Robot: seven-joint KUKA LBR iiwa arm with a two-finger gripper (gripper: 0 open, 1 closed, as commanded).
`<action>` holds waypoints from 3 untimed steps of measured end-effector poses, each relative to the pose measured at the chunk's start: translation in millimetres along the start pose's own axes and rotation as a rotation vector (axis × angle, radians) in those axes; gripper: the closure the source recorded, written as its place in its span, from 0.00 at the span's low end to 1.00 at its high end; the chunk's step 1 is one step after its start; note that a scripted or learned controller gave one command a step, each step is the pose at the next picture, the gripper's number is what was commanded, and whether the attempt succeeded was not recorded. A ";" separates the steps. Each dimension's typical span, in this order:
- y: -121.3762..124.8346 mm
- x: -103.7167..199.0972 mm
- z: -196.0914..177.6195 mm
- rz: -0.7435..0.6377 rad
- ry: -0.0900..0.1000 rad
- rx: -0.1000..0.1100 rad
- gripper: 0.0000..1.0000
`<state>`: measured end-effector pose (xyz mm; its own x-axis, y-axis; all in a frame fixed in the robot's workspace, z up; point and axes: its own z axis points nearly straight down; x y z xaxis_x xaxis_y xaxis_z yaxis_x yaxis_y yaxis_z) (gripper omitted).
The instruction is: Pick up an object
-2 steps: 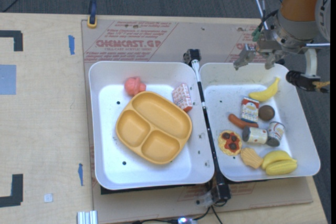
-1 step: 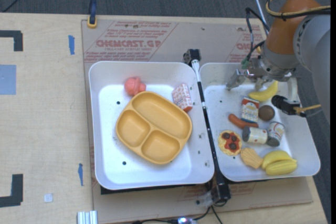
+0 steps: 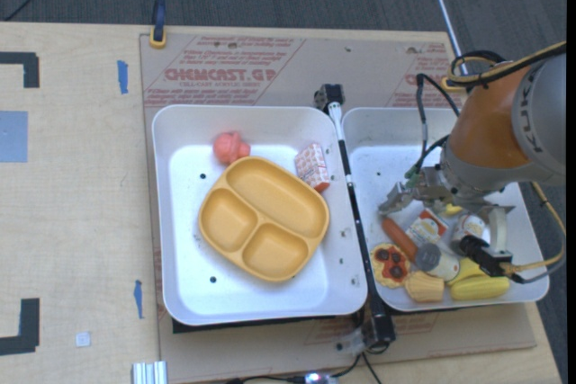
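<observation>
My gripper (image 3: 401, 195) reaches in from the right and hangs over the middle of the right bin (image 3: 378, 148). Its metal fingers (image 3: 389, 203) stand open, pointing down and left, with nothing between them. Just below it lies an orange sausage-like piece (image 3: 399, 236). Toy foods crowd the near end of the bin: a pizza slice (image 3: 389, 262), a grey round piece (image 3: 426, 259), a yellow block (image 3: 425, 287), a banana (image 3: 479, 287) and white pieces (image 3: 430, 227) partly under the wrist.
The left bin (image 3: 171, 193) holds a yellow divided plate (image 3: 263, 218), a pink ball (image 3: 230, 146) and a red-and-white packet (image 3: 312, 165). A black bar (image 3: 346, 180) runs between the bins. Cables (image 3: 432, 94) loop off the arm above the right bin.
</observation>
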<state>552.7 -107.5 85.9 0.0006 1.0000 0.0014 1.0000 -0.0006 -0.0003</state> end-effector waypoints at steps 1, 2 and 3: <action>-52.1 9.5 -0.3 0.000 -0.002 -0.004 0.00; -71.0 9.4 -0.5 0.000 -0.002 -0.008 0.00; -71.2 14.2 -0.5 0.001 -0.004 -0.008 0.00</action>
<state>481.6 -93.3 86.4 0.0016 1.0000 -0.0029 1.0000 -0.0015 0.0074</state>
